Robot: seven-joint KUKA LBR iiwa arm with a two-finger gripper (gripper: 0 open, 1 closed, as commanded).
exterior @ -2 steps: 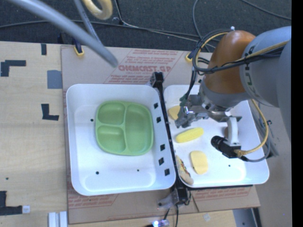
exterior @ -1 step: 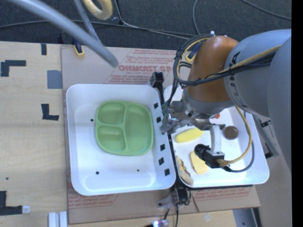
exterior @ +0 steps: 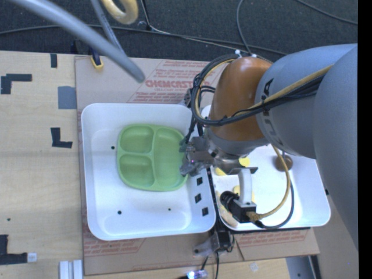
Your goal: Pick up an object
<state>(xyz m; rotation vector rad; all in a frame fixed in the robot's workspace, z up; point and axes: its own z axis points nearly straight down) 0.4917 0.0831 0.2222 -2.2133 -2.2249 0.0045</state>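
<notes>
My pincer point(exterior: 189, 156) sits low at the right edge of the green divided plate point(exterior: 150, 157) in the left bin point(exterior: 99, 214), grip state can't tell, plate flat on the bin floor, so lift not done.

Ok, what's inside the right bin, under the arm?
The arm covers most of the right bin. Yellow bits show beside the wrist and a brownish object further right. Anything under the arm is hidden.
</notes>
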